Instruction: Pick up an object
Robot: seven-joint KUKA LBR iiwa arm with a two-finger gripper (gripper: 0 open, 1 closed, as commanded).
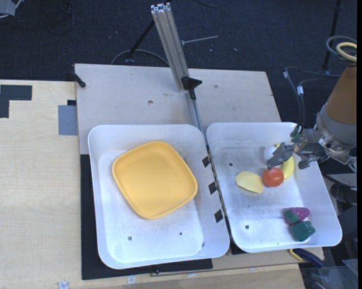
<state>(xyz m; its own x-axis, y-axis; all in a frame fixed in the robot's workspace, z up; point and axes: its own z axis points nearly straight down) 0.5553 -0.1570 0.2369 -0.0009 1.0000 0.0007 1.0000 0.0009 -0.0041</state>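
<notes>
Reaching in from three o'clock over the right bin [325, 206]. Tool [284, 155] low by the red ball [273, 177] and yellow banana [288, 168]; spread or pinched, cannot tell. Probably still lining up. Next: drop a bit, squeeze, lift.

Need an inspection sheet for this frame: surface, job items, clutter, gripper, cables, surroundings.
Surface: bench with left bin and right bin side by side.
Job's things: right bin holds yellow piece, red ball, banana-like piece, purple piece, green piece.
Clutter: yellow plate in left bin.
Grippers: gripper over right bin near the red ball; grasp unclear.
Cables: black cables behind bench.
Surroundings: aluminium rail, dark floor.
</notes>
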